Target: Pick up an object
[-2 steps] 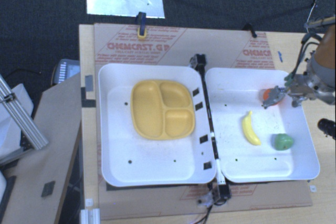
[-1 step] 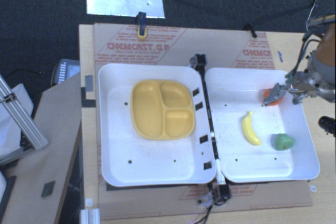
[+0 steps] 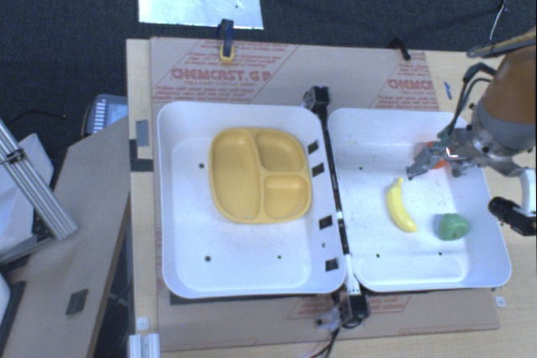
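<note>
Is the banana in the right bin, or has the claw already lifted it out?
In the bin. The banana lies flat on the right bin's floor, apart from the claw above it.

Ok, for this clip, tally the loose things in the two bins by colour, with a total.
Yellow: 2, the divided plate in the left bin and the banana in the right bin.
Green: 1, the round object beside the banana.
Total: 3

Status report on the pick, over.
Gripper hovering over right bin, above and apart from banana. Banana and green object lying loose on bin floor. Yellow divided plate in left bin. Nothing blocking the banana.
</note>
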`<state>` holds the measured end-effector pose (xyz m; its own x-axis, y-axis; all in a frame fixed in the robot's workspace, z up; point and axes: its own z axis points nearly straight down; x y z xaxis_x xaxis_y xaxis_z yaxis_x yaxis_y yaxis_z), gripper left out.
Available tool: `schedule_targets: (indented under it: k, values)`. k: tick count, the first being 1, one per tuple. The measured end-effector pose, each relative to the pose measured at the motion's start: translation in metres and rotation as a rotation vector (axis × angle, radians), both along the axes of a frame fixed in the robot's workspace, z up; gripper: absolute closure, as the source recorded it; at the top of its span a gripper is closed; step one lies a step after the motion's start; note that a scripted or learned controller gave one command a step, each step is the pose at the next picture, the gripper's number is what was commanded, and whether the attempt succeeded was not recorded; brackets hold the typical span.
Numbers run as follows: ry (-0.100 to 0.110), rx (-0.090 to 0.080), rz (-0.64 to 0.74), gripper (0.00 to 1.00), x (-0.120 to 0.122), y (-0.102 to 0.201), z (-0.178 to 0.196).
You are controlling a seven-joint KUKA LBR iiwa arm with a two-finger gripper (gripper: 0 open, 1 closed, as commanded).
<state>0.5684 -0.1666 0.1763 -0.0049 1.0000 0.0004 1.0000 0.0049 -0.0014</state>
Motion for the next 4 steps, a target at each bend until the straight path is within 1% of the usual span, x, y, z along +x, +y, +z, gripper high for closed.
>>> schedule_targets:
  k: [1,2,3,4]
  values:
    - [0.000,0.000,-0.003,0.00,0.004,0.000,-0.042]
    - [0.001,0.000,-0.004,0.00,0.004,0.000,-0.094]
    - [-0.005,-0.002,-0.004,1.00,0.006,-0.001,-0.081]
    - [-0.007,-0.001,0.000,1.00,0.004,0.009,-0.027]
